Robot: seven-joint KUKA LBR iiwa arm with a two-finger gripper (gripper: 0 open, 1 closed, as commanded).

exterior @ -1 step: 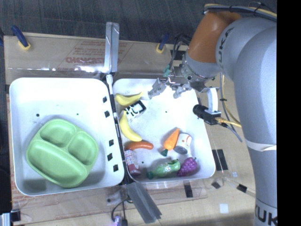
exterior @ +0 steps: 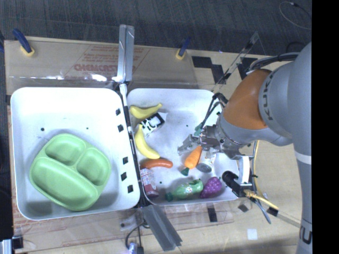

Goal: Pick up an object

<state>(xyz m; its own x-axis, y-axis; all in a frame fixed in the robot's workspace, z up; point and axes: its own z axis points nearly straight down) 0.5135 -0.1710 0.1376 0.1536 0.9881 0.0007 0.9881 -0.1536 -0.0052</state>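
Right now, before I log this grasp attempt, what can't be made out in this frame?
- Whether the gripper holds the carrot: the wrist covers the contact.
- The black-and-white item by the upper banana: too small to identify.
- The can at the right bin's wall: label unreadable.

Arm (exterior: pixel 296 105): grey, enters from the view's right, bent downward and leftward. Orange band (exterior: pixel 248 107): sits above the wrist, facing the camera. Gripper (exterior: pixel 197 144): lowered at the wrist's left end, metallic parts pointing left.
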